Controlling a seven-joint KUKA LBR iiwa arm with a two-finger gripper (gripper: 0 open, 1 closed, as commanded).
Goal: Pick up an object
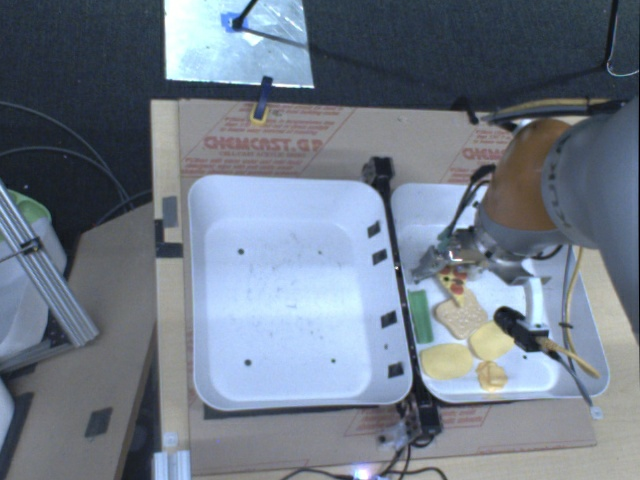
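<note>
My gripper (437, 262) hangs low over the left middle of the right bin (578, 313), reaching in from the right. Just below it lie a small red and yellow piece (456, 286) and a tan square cracker (461, 318). A green strip (420, 316) rests along the bin's left wall. Near the front sit a pale yellow oval (447, 360), a yellow round piece (490, 342) and a small yellow crumpled piece (491, 375). I see nothing held in the gripper.
The left bin (215, 268) stands beside the right one, split from it by a black clipped divider (392, 268). Brown cardboard (300, 133) lies under both bins. The grey and orange arm (540, 183) covers the right bin's far part.
</note>
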